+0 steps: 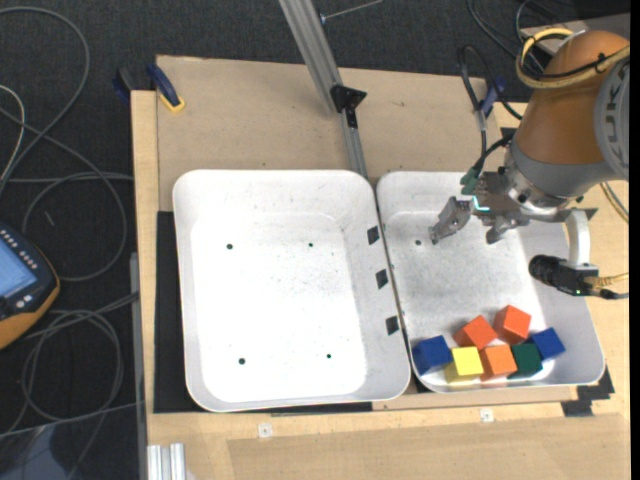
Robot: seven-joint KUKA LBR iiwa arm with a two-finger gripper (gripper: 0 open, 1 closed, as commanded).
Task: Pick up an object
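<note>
Camera view: gripper (472, 221) hangs over the bare upper part of the right bin (400, 193), jaws spread and holding nothing, well apart from the block cluster (488, 345) packed in the bin's near corner, so risk is a finger landing on 2 touching blocks and slipping off.

One fixed camera above the bench (260, 98), slanting down on both white bins (200, 268).
</note>
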